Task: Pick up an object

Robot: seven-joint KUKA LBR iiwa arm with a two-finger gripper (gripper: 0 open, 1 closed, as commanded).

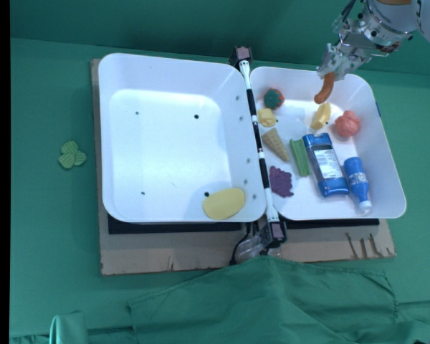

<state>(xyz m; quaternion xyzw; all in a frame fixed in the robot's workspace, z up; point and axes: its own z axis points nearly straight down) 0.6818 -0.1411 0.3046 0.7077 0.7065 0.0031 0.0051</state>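
The gripper [335,69] hangs over the far edge of the right bin [387,192], and a small orange sausage-shaped toy [324,89] dangles straight down from its fingertips, its upper end pinched between them and its lower end well clear of the bin floor; so the fingers are closed on that toy. The hold looks shallow, taken at the very tip of a curved piece, and that is the main risk: any swing or quick turn of the arm could let the toy pivot and slide out. Directly below the fingers lies a yellow piece [320,115], with a red-orange round fruit [347,124] just beyond it to one side and a green-topped orange fruit [273,98] to the other; a drop would land among these and might bounce off them. The bin's far rim sits close beneath the fingers too, so a slip could send the toy over the edge onto the green cloth [50,84], out of easy reach for another try.
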